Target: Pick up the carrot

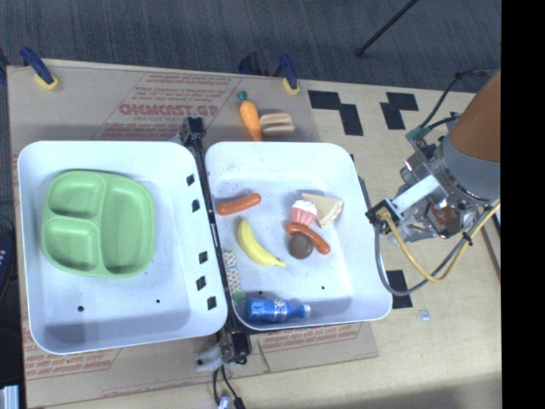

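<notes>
The carrot [249, 118], orange with a green top, lies on the cardboard just behind the right bin [362, 296], outside it. It points toward the bin's back rim and rests beside a tan bun [277, 124]. My gripper [430, 220] hangs to the right of the right bin, past its right rim, far from the carrot, and I see nothing in it.
The right bin holds a sausage [238, 204], a banana [257, 245], a pink cupcake [301, 215], a sandwich wedge [324, 207], a brown round piece [300, 246] and a blue bottle [274, 310]. A green divided plate [98, 222] sits in the left bin [34, 313].
</notes>
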